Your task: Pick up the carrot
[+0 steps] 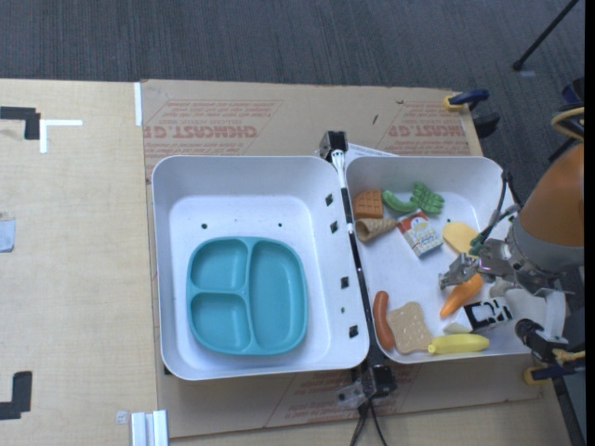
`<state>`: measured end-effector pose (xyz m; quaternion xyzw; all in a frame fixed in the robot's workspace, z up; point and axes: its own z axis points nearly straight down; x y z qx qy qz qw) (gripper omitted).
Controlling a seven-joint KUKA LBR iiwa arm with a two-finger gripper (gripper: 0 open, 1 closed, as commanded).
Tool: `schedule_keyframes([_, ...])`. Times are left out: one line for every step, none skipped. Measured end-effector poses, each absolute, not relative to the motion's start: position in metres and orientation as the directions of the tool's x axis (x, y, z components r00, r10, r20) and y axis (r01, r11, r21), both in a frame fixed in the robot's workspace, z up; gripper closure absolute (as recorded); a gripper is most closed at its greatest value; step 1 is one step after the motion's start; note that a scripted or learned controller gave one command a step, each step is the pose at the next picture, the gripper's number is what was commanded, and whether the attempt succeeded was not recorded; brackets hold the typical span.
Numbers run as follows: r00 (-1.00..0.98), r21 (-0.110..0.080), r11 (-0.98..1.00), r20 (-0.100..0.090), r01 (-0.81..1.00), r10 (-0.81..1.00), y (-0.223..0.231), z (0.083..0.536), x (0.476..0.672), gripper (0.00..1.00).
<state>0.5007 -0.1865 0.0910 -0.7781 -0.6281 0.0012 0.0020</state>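
Camera setup: one fixed overhead view, angled down at the bench.

The camera sits above the bench and looks down at a slant, far enough back to frame both bins whole: left bin, right bin. Floor shows along the top edge. The arm enters from the right.

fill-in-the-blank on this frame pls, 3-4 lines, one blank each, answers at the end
1. The teal divided plate lies in the ____ bin of the camera view.
2. The gripper sits over the right bin, right at the upper end of the ____.
3. Along the right bin's near edge, the yellow banana lies just right of the slice of ____.
4. The sausage lies just ____ of the bread slice.

Answers: left; carrot; bread; left
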Motion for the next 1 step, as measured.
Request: schedule_keyframes([0.217, -0.003, -0.217, 0.001, 0.976, 0.976, -0.1872, 0.0996, 0.5018, 1.00])
